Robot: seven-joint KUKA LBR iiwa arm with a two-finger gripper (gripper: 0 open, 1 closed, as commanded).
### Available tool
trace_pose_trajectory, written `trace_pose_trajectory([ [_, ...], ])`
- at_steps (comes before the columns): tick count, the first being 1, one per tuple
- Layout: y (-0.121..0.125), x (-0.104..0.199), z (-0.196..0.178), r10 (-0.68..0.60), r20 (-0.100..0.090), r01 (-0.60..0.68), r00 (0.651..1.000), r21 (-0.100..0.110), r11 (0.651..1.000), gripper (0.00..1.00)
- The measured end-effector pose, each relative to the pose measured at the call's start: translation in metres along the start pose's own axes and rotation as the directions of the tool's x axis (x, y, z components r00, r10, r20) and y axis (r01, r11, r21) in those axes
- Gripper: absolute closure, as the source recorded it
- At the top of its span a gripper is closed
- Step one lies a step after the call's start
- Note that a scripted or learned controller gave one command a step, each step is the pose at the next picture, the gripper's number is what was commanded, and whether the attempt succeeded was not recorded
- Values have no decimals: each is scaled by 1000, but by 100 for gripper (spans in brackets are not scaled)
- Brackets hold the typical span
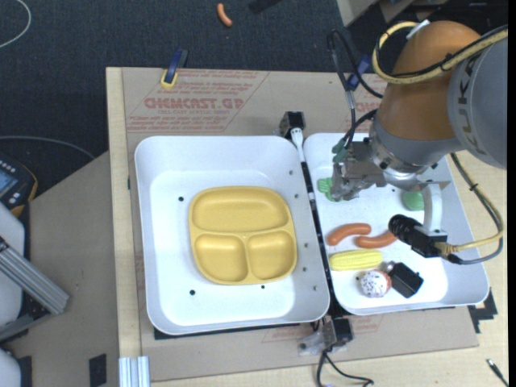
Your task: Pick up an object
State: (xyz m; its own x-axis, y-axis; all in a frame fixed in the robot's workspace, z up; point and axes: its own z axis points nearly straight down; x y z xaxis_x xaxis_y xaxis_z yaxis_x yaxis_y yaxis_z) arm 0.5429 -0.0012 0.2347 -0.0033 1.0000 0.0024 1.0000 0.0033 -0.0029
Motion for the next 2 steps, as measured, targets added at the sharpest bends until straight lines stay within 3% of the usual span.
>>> trace_pose_trajectory([
  [2, -1, -2, 2, 4, 2, -4, 1000, 0, 1000, 100],
])
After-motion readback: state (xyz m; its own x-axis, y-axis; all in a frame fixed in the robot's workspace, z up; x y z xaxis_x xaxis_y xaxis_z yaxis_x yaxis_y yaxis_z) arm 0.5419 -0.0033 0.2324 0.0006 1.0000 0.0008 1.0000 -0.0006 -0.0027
